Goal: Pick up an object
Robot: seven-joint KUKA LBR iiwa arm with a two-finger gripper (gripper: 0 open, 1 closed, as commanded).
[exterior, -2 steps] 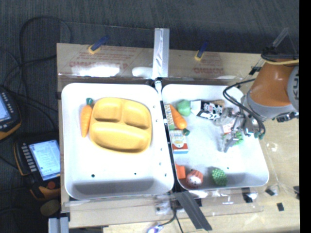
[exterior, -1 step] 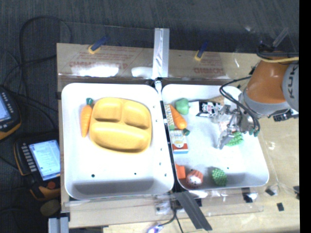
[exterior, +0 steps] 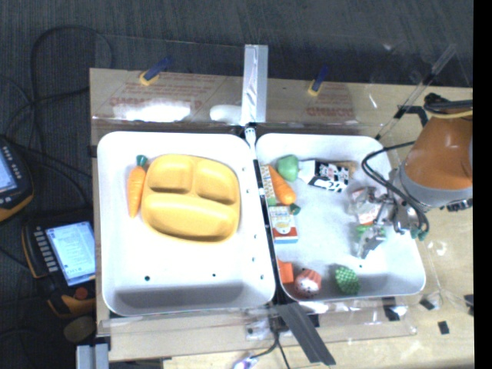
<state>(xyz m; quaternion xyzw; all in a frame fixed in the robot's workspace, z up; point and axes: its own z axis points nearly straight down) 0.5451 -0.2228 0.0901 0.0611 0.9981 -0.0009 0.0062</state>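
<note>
We see the left bin (exterior: 115,283) holding a yellow divided tray (exterior: 192,197), with a toy carrot (exterior: 136,188) lying at its 9 o'clock, touching its edge; the right bin (exterior: 400,283) holds the rest. Along its left wall lie a second carrot with a green top (exterior: 281,180) and a small juice carton (exterior: 283,224); at 7 o'clock sit an orange block (exterior: 285,270) and a round red-and-white toy (exterior: 308,281), with a green textured ball (exterior: 347,279) at 6 o'clock; a black-and-white packet (exterior: 330,176) lies at 12 o'clock. The gripper (exterior: 370,241) hangs at 3 o'clock over bare bin floor, near no object; whether its claw is spread or closed we cannot tell. The arm (exterior: 440,160) reaches in from 3 o'clock.
</note>
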